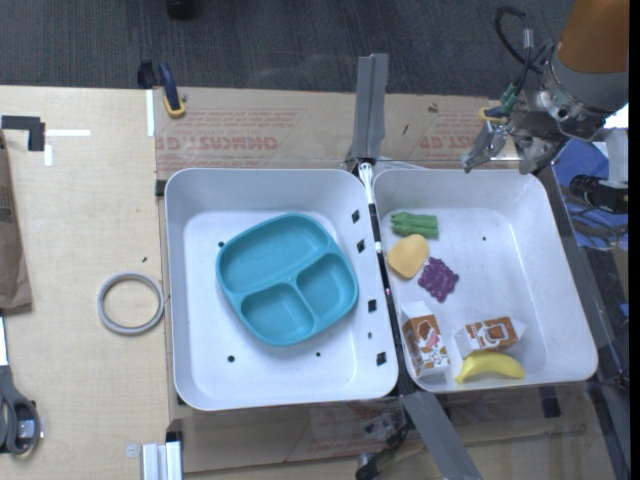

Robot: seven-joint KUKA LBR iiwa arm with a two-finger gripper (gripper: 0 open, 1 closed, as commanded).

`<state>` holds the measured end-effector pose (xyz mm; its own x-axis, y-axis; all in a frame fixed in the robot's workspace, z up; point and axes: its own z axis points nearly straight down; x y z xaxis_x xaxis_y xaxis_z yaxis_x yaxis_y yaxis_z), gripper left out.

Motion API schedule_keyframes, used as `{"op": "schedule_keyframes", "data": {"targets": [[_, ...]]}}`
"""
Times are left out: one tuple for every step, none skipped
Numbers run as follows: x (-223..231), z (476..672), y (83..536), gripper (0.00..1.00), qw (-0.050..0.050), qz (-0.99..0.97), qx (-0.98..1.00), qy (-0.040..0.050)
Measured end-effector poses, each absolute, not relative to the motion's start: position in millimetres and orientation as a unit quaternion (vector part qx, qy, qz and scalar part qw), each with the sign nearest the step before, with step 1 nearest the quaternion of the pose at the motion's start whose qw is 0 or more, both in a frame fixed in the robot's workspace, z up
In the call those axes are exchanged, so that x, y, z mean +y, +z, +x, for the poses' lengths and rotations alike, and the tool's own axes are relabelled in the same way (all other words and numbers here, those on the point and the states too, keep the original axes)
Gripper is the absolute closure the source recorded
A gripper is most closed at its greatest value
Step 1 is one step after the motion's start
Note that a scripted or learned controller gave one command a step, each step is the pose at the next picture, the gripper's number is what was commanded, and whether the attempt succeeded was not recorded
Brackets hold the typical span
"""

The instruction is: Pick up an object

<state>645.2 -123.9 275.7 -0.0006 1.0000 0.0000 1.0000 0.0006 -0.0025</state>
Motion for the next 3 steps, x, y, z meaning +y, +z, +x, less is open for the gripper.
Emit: {"op": "schedule_keyframes", "data": {"targets": [[-96, 593.9, 154, 0.00, 0.001, -0.772, -0.636, 0.0016], [-135, 560.2, 197, 0.00, 0.001, -0.701, -0.714, 0.0009], [-100, 572.7, 91, 0.00, 0.001, -0.782, -0.623, 0.0011]]}}
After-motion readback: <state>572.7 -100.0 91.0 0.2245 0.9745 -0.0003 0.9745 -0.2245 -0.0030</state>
